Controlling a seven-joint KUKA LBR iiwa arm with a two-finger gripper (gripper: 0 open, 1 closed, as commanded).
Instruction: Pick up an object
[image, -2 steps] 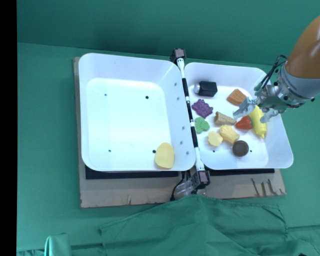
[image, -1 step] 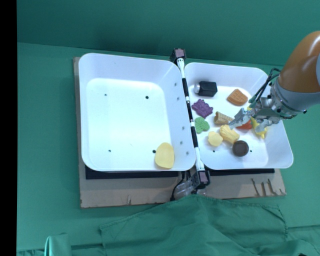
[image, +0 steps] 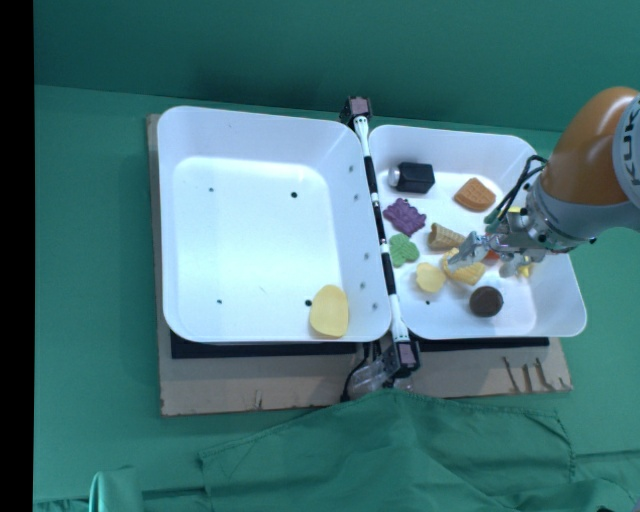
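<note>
From the camera above, you see the gripper (image: 468, 257) low in the right bin (image: 560, 310), over a yellow piece (image: 468, 272) near a small cone (image: 446, 237). If its fingers are open or closed, you cannot tell. A brown disc (image: 486, 301) lies near. In the left bin (image: 250, 130) lies a yellow chip (image: 329, 311).

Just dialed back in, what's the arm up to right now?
The arm's gripper is down in the right bin, over a cluster of small toy pieces, right at a yellow piece beside a cone-shaped one. Whether it has gripped anything is unclear. A brown disc lies nearby, and one yellow piece sits in the left bin.
</note>
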